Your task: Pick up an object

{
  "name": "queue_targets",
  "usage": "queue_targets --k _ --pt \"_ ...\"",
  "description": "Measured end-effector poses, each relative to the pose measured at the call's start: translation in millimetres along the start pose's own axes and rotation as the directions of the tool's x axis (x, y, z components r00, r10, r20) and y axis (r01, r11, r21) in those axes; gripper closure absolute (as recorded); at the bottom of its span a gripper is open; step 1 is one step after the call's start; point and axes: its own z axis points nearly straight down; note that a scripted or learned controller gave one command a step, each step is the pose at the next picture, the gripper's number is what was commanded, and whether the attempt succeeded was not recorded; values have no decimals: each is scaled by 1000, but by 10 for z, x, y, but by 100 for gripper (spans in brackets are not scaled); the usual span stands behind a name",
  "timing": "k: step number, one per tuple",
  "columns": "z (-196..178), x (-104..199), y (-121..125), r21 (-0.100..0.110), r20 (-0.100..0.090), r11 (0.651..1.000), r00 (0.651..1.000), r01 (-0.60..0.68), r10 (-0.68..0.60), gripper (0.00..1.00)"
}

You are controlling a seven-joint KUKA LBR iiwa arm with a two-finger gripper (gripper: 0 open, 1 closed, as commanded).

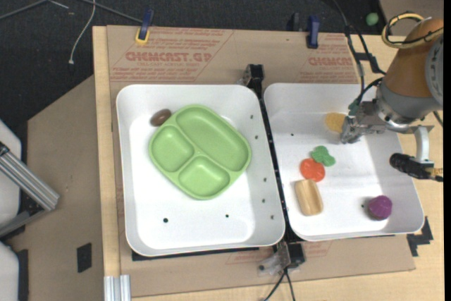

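The arm reached in from the right, its gripper (350,132) low in the upper part of the right bin (394,222), touching or just beside a yellow-orange object (334,122) that lay to its left. How the gripper was set could not be told from this angle, and nothing could be made out in its hold. Below it, toward the middle of the same bin, a small green toy (323,155) sat touching the top of a red, tomato-like piece (311,170), and just under those lay a tan bread-like piece (308,197). A purple object (380,206) rested well apart near the bin's lower right corner. In the left bin (141,222) a green divided plate (199,151) lay tilted, with a small brown object (161,118) just beside its upper left edge
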Motion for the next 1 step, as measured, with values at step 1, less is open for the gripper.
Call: queue_targets --k 1 --pt "-539 -62 -71 -5 3 1000 1000 -3 3 100"
